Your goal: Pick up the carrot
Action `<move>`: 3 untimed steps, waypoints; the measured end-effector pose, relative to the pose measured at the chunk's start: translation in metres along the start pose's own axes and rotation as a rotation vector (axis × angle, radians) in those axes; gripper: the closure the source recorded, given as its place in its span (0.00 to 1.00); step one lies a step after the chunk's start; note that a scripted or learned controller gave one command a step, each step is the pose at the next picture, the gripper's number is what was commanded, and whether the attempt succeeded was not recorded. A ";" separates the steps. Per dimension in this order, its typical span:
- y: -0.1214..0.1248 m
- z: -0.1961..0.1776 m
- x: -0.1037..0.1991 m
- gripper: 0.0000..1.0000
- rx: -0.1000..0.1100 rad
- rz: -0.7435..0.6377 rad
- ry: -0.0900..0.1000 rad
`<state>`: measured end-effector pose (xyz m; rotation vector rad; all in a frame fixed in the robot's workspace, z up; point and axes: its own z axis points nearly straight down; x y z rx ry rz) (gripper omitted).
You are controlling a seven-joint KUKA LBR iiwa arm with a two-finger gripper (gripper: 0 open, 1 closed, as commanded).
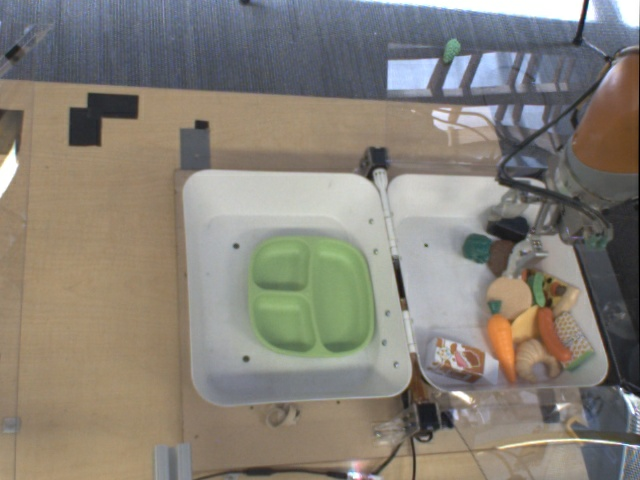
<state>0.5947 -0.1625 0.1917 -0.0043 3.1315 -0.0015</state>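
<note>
A: Where is the carrot (501, 345)?

B: In the right bin (430, 228), toward its near right corner, lying lengthwise with its green top pointing up the view and its tip toward the bin's near edge. A round tan slice (509, 295) sits just above its top, a yellow wedge (524, 323) touches its right side, and a small printed carton (457, 359) lies to its left.

A: And the gripper (527, 236)?

B: It hangs over the far right part of the same bin, below the orange band of the arm (610, 118). The carrot lies nearer the camera than the gripper and slightly left of it, apart from it, with the tan slice and a dark green piece (476, 247) between them.

A: Are its jaws parted or closed?

B: I cannot tell; they blur into the dark parts around them.

A: The left bin (220, 268)?

B: It holds a green divided plate (311, 296).
</note>
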 end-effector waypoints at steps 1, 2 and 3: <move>0.018 0.101 0.059 0.00 0.002 0.004 -0.009; 0.020 0.087 0.055 1.00 0.004 -0.004 -0.019; 0.071 0.006 0.065 1.00 -0.002 0.440 -0.005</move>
